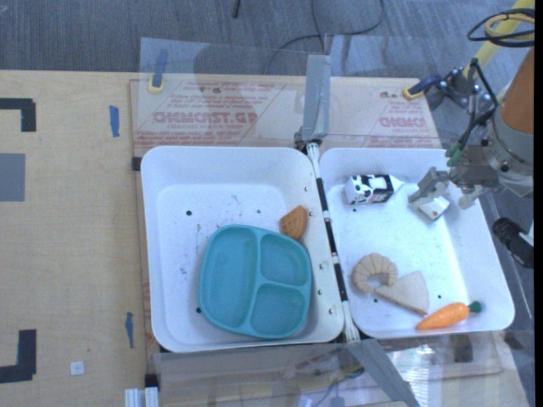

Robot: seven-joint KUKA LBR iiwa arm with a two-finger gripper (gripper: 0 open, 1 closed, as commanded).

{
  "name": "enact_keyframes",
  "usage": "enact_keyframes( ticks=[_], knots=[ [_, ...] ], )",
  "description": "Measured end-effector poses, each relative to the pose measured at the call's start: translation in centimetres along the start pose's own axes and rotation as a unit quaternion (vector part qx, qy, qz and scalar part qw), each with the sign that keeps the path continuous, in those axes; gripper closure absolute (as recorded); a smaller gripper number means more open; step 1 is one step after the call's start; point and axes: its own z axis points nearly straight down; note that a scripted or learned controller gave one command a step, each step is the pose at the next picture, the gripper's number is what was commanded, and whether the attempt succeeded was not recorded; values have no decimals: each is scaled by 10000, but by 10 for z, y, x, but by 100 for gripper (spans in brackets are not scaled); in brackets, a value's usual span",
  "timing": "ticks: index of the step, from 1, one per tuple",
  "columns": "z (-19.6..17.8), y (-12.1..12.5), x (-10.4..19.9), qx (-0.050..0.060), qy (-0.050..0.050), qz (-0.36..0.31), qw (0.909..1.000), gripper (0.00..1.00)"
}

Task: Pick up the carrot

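Note:
The orange carrot (445,315) with a green top lies at the front right corner of the right bin (399,329). My gripper (447,190) hangs over the far right side of that bin, well behind the carrot and apart from it. Its two fingers point down and stand apart, open, with nothing between them.
In the right bin also lie a black-and-white cow toy (370,188), a tan croissant (374,270) and a beige wedge (408,292) next to the carrot. The left bin (170,185) holds a teal divided plate (256,281) and a small brown cookie (294,222).

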Motion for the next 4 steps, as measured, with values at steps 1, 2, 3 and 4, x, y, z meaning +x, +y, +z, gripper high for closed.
enact_keyframes(
  ticks=[1, 2, 3, 4],
  knots=[
    [113, -56, -21, -3, 1, 118, 9999, 0],
    [165, -57, -70, 0, 6, -18, 10000, 0],
    [194, -50, -104, -73, 25, -925, 9957, 0],
    [186, -50, -109, -87, -24, -894, 9960, 100]
  ],
)
